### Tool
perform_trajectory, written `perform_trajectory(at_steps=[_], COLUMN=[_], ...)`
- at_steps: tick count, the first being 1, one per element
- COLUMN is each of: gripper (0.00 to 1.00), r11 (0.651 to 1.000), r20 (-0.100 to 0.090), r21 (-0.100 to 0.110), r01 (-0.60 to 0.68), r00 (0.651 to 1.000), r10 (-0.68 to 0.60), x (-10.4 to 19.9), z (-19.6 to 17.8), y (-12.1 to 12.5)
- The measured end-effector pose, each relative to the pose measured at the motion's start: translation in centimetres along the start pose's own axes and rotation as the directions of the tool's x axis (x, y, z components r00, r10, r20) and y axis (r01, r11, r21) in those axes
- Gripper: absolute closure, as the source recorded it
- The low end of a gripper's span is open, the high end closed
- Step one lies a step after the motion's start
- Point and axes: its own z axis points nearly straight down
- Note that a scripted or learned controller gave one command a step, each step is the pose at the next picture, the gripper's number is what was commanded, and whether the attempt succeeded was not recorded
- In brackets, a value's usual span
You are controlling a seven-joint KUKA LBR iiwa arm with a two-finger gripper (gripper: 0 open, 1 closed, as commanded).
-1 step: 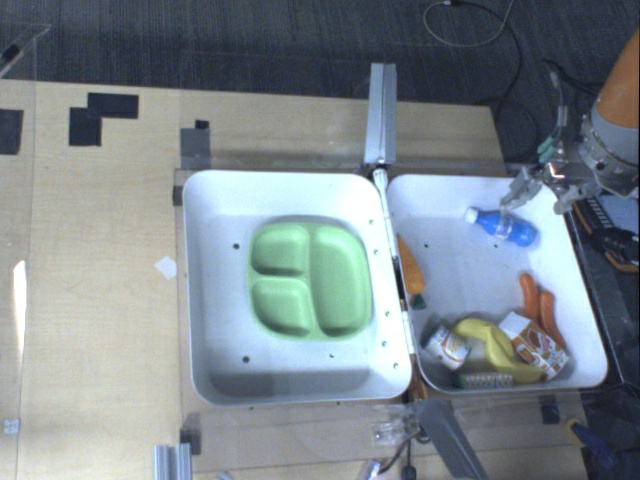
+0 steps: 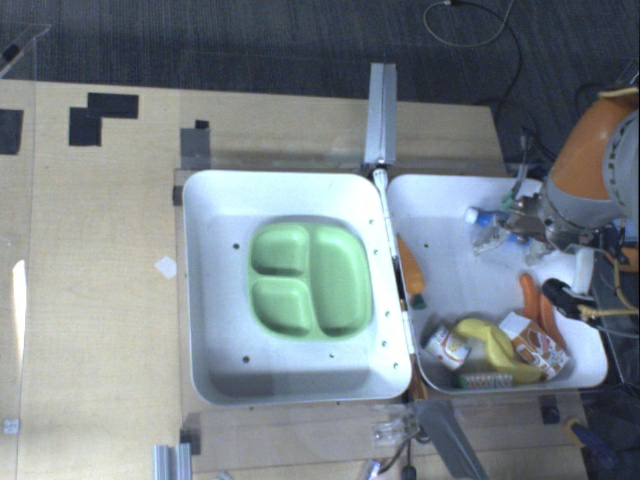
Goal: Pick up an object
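Gripper at 2 o'clock of right bin; you cannot tell jaw state, tip blurred against clutter. Objects crowd bin's 5 o'clock corner: banana, carrot along left wall. Bin centre bare. Green tray fills left bin.

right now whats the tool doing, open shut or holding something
Tool: over the far part of the right bin; open or shut cannot be told, and nothing is seen held.

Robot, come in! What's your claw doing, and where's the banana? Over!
Gripper low over right bin's far side, near a clear bottle. Banana untouched at near edge, packets alongside. Green tray in left bin.
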Motion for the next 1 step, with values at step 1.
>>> perform_trajectory(at_steps=[1], gripper=[1.0], r11=[1.0], r20=[-0.001], r21=[0.001], r01=[0.005], r00=[1.0], r10=[-0.005], x=[0.18], z=[-0.84], y=[0.07])
